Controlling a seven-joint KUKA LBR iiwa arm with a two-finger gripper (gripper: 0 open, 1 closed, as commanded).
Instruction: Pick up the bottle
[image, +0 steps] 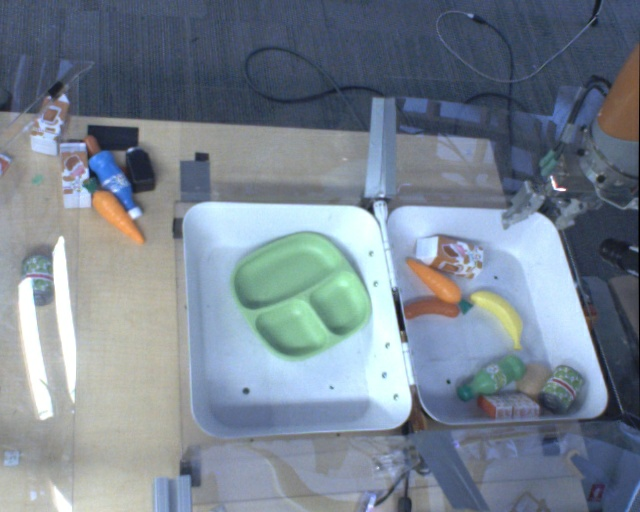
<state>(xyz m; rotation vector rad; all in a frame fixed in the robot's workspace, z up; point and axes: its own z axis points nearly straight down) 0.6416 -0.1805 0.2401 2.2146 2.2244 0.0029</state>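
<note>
My gripper (528, 205) is hovering over the far right corner of the right bin (570, 262), and from this slanted angle I cannot tell how it is set; nothing is showing in its grasp. Below it, the right bin is holding a small carton (455, 256) lying on its side near the far wall, with a toy carrot (434, 279) just in front of it, a reddish sausage (432, 308) touching the carrot's near side, and a curved yellow banana (500, 314) beside them. The green bottle (491, 379) I am after is lying on its side near the bin's front edge, well apart from my gripper, with a red box (509, 405) just in front of it, a tan rounded piece (533, 378) at its top end and a small labelled can (562, 388) in the corner. The left bin (210, 330) is carrying a smooth green plastic divided plate (301, 295). Out on the wooden surface (100, 330) at the far left, a blue bottle (112, 182), another carrot (118, 216) and milk cartons (73, 173) are sitting clustered together.
</note>
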